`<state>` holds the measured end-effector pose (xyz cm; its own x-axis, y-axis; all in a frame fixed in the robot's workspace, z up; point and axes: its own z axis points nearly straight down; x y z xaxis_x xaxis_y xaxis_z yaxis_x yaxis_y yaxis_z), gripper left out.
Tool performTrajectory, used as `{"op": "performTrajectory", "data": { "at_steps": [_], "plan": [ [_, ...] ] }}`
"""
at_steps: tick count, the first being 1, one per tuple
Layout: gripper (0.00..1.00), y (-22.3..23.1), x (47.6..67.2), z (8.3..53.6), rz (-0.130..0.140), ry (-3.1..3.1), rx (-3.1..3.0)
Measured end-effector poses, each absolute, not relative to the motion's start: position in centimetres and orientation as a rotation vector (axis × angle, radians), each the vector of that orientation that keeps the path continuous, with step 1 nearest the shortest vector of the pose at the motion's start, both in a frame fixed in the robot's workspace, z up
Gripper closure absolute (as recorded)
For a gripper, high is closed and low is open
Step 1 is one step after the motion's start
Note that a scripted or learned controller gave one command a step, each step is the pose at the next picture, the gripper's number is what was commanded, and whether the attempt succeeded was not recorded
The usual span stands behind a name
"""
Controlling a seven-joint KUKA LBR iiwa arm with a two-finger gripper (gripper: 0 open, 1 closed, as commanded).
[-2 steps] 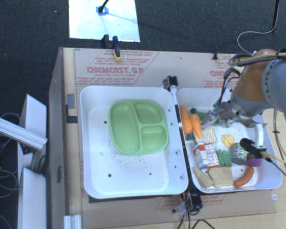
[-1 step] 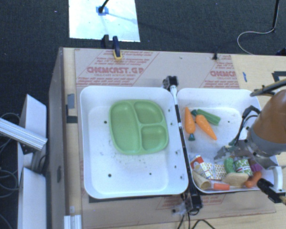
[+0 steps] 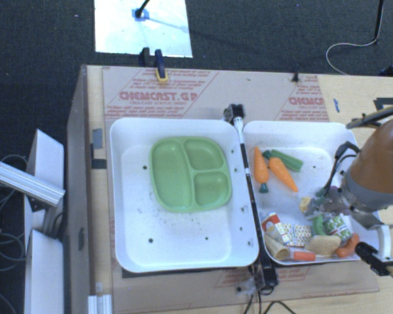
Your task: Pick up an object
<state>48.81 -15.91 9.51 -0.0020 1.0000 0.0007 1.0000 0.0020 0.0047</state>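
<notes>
The right white bin point(image 3: 295, 136) holds two orange carrots point(image 3: 261, 167) point(image 3: 283, 173) beside a green pepper point(image 3: 285, 159) near its back. Along its front wall lies a heap of small items: a red and white packet point(image 3: 272, 226), a patterned box point(image 3: 295, 233), a beige roll point(image 3: 322, 244), a small carrot point(image 3: 303, 256) and green pieces point(image 3: 319, 225). My gripper point(image 3: 329, 211) is low over the heap's right part, at the end of the orange-banded arm point(image 3: 380, 165). Its fingers are hidden among the items.
The left white bin point(image 3: 134, 195) holds a green divided plate point(image 3: 190, 174). A black clamp point(image 3: 235, 114) sits on the wall between the bins. A cardboard sheet point(image 3: 183, 93) lies under both bins.
</notes>
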Motion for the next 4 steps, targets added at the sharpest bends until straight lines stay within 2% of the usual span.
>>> {"op": "performTrajectory", "data": {
  "at_steps": [1,2,3,4],
  "plan": [
    [1.00,-7.5,48.8,18.5,0.005,2.225,2.215],
    [1.00,-5.2,48.8,24.7,0.005,2.224,2.214],
    [0.00,-5.2,48.7,24.7,0.004,2.224,2.215],
    [0.00,-11.6,48.5,13.6,-0.004,2.222,2.223]
  ]
}}
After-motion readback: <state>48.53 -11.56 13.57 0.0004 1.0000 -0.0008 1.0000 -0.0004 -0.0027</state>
